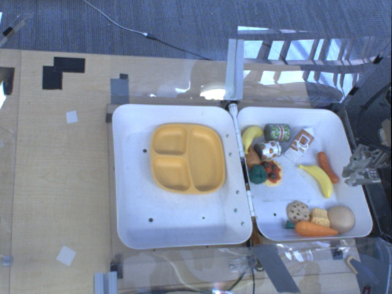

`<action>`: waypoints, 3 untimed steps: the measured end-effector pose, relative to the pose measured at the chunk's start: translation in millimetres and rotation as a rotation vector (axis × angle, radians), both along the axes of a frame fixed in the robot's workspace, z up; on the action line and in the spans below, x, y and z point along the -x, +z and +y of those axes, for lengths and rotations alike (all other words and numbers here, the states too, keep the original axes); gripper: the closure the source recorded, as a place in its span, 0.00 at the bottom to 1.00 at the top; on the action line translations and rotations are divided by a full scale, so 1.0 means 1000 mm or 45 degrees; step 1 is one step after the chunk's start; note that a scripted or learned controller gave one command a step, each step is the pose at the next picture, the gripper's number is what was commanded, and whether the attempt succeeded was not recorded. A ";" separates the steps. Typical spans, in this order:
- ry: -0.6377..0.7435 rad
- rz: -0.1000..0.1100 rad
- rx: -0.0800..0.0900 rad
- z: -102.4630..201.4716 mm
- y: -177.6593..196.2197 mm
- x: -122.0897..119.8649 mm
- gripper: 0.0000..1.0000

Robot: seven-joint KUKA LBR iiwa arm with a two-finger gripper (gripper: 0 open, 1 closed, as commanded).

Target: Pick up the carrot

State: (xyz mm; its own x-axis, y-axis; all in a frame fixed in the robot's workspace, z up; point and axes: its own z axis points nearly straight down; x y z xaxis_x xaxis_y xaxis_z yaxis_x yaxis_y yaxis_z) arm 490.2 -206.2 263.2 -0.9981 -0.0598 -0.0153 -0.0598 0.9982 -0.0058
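Note:
The carrot [315,229] is orange with a green stub at its left end. It lies flat along the front wall of the right bin [346,130], between a round cookie [298,211] and a tan bun [340,218]. My gripper [364,168] hovers at the right bin's right rim, above and to the right of the carrot and well apart from it. I see nothing held in it.
The right bin also holds a yellow banana [320,179], a red sausage [327,166], a second banana [249,137], a green can [277,131], a small carton [301,143] and several other toy foods. A yellow divided plate [187,158] sits in the left bin [131,213].

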 end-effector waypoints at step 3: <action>0.833 0.005 0.010 0.001 0.033 -0.029 1.00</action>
